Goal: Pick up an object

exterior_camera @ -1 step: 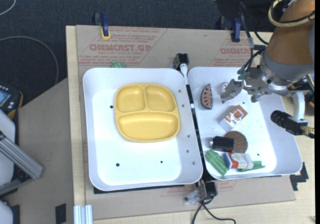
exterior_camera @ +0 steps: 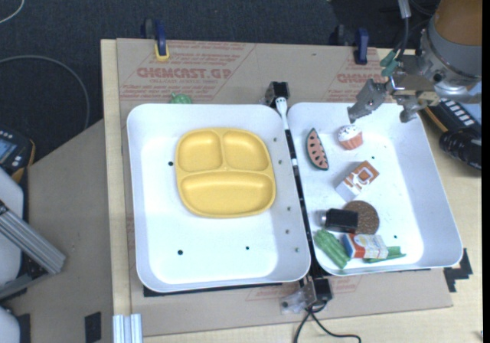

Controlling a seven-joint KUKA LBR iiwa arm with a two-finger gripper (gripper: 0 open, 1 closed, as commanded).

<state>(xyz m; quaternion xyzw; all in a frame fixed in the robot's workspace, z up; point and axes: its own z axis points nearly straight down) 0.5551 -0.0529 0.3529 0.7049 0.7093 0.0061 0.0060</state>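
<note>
Gripper [exterior_camera: 390, 100]: above right white bin [exterior_camera: 429, 181], far edge; fingers spread apart, grasping nothing.
Nearest object: small pink-and-white toy cupcake [exterior_camera: 350, 136], just below.
Handling: probably light, stiff; grasp across the sides.

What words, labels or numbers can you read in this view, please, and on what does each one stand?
"CHEMCAST GP": red print on the brown board behind the left bin, repeated faintly behind the right bin.
Small orange-and-white box: white marking, too blurred to read.
Red-and-white packet: print too small to read.
</note>
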